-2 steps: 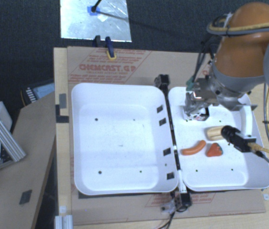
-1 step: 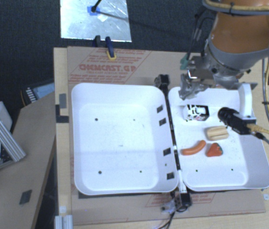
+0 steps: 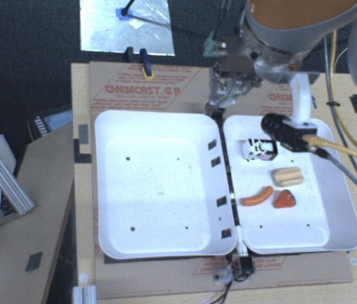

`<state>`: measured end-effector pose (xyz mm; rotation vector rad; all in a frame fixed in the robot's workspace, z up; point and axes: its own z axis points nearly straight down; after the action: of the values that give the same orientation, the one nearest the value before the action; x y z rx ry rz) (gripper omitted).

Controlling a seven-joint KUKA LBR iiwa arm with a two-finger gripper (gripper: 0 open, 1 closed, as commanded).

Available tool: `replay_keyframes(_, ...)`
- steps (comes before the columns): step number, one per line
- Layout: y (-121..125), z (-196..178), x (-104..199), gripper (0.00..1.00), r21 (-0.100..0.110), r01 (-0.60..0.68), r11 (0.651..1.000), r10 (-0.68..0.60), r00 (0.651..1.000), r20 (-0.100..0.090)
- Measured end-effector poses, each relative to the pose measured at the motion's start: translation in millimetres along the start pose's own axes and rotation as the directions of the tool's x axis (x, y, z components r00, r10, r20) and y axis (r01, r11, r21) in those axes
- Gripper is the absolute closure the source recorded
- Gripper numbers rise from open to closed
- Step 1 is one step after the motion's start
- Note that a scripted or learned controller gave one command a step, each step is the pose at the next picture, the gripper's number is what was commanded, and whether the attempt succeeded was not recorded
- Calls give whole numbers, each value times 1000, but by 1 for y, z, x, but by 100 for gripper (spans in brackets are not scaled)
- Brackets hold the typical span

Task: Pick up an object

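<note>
From my console the toy sausage (image 3: 256, 197) in the right bin (image 3: 337, 233) looks light, stiff and slick, so I'd pinch its middle; whether the gripper (image 3: 219, 103) is open, I cannot tell.

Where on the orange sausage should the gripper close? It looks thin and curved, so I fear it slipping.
Grip the sausage at its middle, coming straight down, fingers closing across its narrow width. It lies flat and slanted on the right bin, and the red strawberry-like piece sits close to its right end, so the middle probably gives the fingers the most room.
</note>
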<state>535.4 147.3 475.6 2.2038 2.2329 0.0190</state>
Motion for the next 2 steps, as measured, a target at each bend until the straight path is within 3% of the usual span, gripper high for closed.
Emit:
replay_keyframes(1, -54, 163, 14, 100, 28, -10, 1000, 10, 1000, 9)
replay_keyframes(2, -23, 15, 74, 100, -6, -4, 1000, 3, 1000, -3)
